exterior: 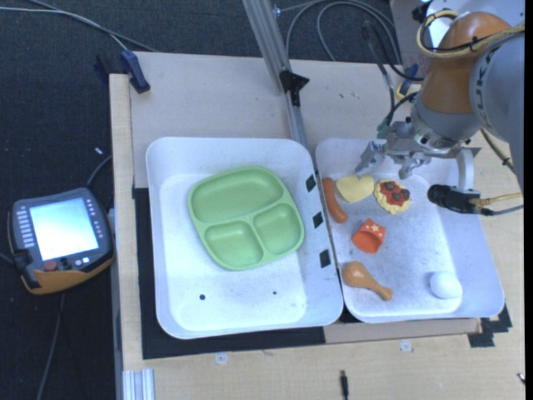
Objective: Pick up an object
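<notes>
Where bins sit: wooden bench.

Matt green plastic tray in a speckled white bin at nine o'clock; pale wooden bench, glossy orange arm band

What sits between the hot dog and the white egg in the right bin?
In the camera view, the orange block and chicken drumstick lie between the hot dog and the white egg.
</notes>
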You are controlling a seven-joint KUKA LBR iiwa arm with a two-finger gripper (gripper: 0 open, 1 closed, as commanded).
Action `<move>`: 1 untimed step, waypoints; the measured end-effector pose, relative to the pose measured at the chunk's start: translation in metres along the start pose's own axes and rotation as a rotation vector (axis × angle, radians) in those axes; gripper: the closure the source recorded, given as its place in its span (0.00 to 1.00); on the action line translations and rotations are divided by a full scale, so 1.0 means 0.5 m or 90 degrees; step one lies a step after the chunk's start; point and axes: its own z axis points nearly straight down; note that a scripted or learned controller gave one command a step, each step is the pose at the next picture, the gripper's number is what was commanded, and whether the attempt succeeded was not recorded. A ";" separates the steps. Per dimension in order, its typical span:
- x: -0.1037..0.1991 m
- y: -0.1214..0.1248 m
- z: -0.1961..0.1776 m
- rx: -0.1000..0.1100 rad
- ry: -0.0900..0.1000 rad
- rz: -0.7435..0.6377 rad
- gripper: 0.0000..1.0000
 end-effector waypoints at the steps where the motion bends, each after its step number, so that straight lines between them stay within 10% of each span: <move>1: -0.010 0.018 0.106 -0.001 -0.001 0.000 0.00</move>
